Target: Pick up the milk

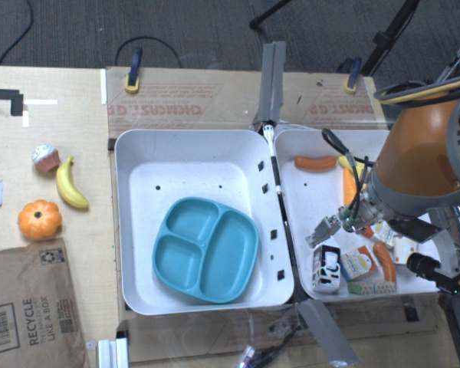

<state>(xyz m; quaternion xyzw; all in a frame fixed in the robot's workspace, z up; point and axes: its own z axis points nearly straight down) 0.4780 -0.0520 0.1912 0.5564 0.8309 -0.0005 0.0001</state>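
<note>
The milk [326, 268], a small black-and-white carton, lies on its side near the front left corner of the right bin [291, 205]. My gripper [331, 227] hangs over the middle of that bin, just behind the milk and slightly to its right. Nothing shows in its grasp. The grey arm with its orange band [422, 156] covers the bin's right part.
Around the milk lie a small orange-labelled carton [356, 263], a green item [372, 288], a red-orange piece [385, 261], a carrot [347, 186] and a sausage [316, 162]. The left bin holds a blue divided plate [207, 250]. A banana [70, 184] and a pumpkin [40, 219] sit on the bench at left.
</note>
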